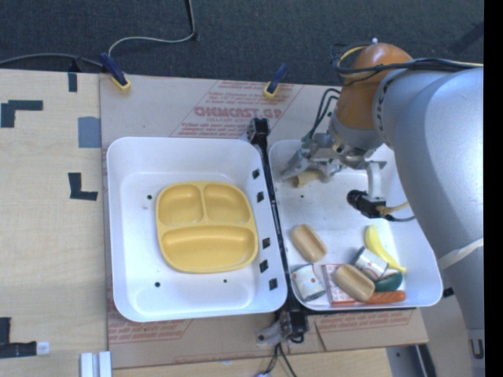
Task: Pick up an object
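Honestly, I read the small tan object (306,177) at the far left of the right bin (409,246) as light and fairly stiff, probably smooth; I would pinch it across its short sides. My gripper (313,166) sits right over it, touching or nearly so, but I cannot tell how its grip stands. Nearer lie a bun (309,243) and a banana (382,247).
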Available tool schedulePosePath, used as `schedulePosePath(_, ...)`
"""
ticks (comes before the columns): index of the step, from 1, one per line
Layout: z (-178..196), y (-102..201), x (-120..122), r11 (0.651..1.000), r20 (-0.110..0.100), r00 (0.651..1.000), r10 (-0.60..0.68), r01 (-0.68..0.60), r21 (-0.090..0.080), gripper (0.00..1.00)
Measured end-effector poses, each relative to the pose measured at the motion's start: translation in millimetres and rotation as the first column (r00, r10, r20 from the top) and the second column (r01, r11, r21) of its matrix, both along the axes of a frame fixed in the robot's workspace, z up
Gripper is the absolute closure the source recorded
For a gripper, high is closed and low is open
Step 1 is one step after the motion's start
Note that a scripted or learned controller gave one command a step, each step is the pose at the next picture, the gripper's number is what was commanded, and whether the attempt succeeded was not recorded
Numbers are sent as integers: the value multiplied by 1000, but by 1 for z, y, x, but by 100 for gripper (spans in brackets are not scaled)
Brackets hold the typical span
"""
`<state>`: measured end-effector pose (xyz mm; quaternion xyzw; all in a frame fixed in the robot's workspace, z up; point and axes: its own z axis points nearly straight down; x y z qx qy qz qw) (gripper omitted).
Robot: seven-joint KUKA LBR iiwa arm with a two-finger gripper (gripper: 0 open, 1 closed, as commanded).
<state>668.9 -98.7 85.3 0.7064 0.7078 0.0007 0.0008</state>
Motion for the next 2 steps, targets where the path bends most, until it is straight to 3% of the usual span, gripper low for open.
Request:
schedulePosePath(1,7,0,-4,1000,-24,1000,-1,1,4,100)
schedulePosePath(2,99,16,-76,1000,-2,1000,-1,1,1,100)
